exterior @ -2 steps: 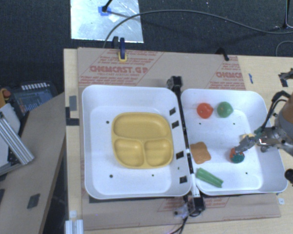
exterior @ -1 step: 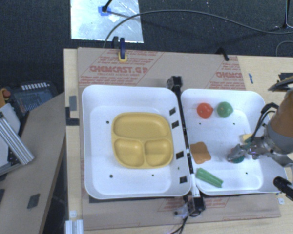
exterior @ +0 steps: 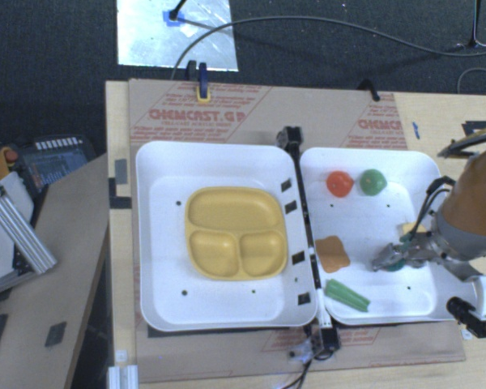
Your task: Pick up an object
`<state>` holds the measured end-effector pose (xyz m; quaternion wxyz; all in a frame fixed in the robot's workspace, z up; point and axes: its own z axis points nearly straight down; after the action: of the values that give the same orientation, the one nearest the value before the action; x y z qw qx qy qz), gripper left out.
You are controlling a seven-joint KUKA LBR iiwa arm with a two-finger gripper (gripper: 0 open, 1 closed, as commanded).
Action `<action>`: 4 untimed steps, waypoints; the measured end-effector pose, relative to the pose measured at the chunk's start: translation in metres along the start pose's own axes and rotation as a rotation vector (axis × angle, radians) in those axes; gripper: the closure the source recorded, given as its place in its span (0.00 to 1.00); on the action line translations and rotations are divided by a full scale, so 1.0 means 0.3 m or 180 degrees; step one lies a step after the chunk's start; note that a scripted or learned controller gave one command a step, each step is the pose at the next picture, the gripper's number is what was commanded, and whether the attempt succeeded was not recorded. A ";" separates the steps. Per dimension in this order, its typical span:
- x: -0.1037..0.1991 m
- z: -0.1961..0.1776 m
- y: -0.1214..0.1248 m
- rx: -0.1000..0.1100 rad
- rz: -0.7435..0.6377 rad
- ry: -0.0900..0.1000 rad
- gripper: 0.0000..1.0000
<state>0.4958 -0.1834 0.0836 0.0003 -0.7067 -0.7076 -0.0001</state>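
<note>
**Q:** Lay it out for me, biggest thing first.

**A:** The counter (exterior: 121,241) carries two shallow white bins side by side. The left bin (exterior: 158,217) holds a yellow divided plate (exterior: 231,232). The right bin (exterior: 417,286) is where my candidates lie, and my arm (exterior: 474,209) reaches into it from the right. In there, going down in size: a green bean-shaped piece (exterior: 346,295) near the front wall, an orange-brown piece (exterior: 333,253) close to the divider, then a green ball (exterior: 373,181) and a red-orange ball (exterior: 338,184) just beside each other toward the back.

**Q:** And your end effector?

**A:** My end effector (exterior: 386,261) hangs low over the bin floor, right of the orange-brown piece and apart from it. Whether its tips are spread or pressed together I cannot tell; they are small and blurred here. I see nothing between them.

**Q:** So how do you do this well?

**A:** I judge I'm still on the approach. The orange-brown piece is nearest, so I'd shift left until it sits squarely between my tips, come down until they straddle it, then close and lift straight up. It looks flat and low, so a shallow descent would likely skim over it. The bean piece is a fair fallback, gripped across its narrow width.
</note>
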 end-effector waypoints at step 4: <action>-0.017 -0.613 0.025 -0.0027 -0.0012 -0.0011 1.00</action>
<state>0.5034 -0.1886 0.2675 -0.0039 -0.7053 -0.7089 -0.0018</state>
